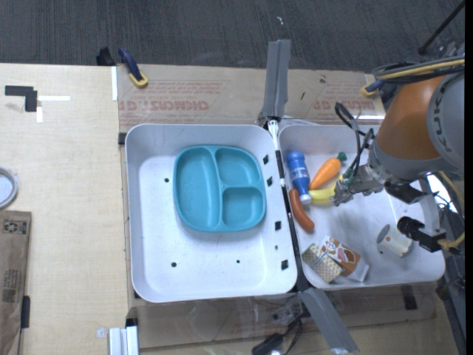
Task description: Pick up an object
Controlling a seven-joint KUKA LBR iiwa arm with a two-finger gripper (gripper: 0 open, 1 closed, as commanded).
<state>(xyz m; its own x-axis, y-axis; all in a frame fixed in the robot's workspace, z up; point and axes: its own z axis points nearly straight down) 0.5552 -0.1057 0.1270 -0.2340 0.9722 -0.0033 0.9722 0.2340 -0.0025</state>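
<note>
White plastic makes up the two shallow bins, set side by side on a light wooden bench. Beyond the bench's far edge lies dark carpet, and a sheet of brown cardboard with red lettering (199, 95) lies behind the bins.

Left bin (148, 220): one item, a teal plastic plate with three compartments (220, 188), lying flat near the bin's centre.

Right bin (384, 272): six items.
- One blue plastic bottle with a white cap (298, 173), lying along the left wall.
- One red-brown sausage-shaped toy (300, 211), just below the bottle.
- One orange toy carrot with a green tip (327, 172), tilted, beside the bottle.
- One yellow toy banana (323, 195), below the carrot and touching the gripper tip.
- One small printed carton in red, white and tan (332, 259), near the front wall.
- One small pale cup-like object (393, 241), to the right; details unclear.

One grey arm with an orange band (414, 124) reaches in from the right. Its gripper (341, 192) sits low in the right bin at the banana's right end. Jaw opening cannot be determined at this angle, and no object is visibly held.
</note>
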